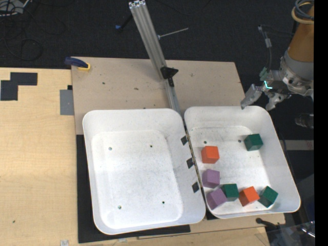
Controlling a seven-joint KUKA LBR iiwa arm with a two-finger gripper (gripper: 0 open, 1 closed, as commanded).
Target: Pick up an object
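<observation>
Blocks lie in the right bin [287, 178]; being cubes, they have no long axis. Nearest, along the front wall, sit a purple block [216, 197], green block [230, 190], orange block [249, 195] and tilted green block [268, 196], closely bunched. Farther back stand another purple block [210, 178], an orange one [209, 154] and a lone green one [253, 142] with open floor around. The gripper [263, 100] hangs beyond the far rim, fingers spread, holding nothing, well apart from every block.

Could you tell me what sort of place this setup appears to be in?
Probably a robotics lab bench for grasping trials: two white bins sit on a plywood board, the right one holding coloured blocks, with an aluminium strut behind and the gripper at the bin's far corner.
</observation>
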